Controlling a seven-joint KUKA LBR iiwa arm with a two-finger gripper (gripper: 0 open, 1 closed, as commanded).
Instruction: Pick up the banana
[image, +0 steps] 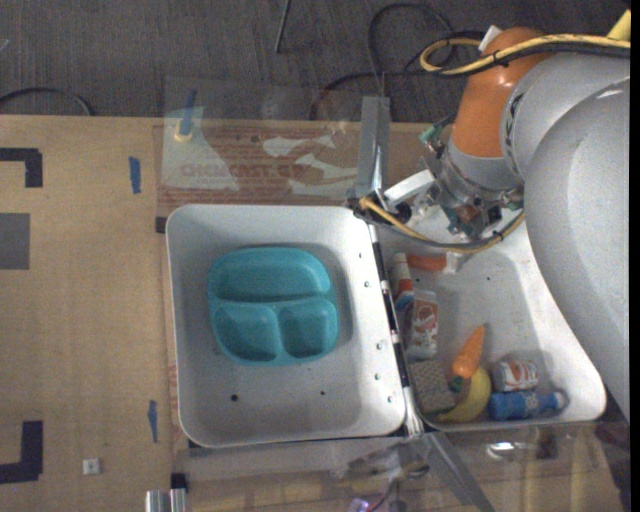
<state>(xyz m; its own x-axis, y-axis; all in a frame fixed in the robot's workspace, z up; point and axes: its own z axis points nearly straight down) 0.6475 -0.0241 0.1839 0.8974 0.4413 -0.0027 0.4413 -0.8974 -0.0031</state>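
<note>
Tan wooden bench (80, 330) bearing two white bins (190, 300), dark floor (150, 50) beyond

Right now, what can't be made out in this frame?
- Gripper: finger state lost in cables and wrist clutter at the right bin's far end.
- Banana: partly overlapped by the carrot.
- Can and bottle: labels too small to read.

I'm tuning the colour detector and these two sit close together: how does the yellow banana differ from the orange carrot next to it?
The yellow banana is curved, while the orange carrot is straight and tapered. The banana lies along the near edge of the right white bin; the carrot slants up from it. The banana looks thicker than the carrot. They appear to touch, and both lie in the right bin's near part.
</note>
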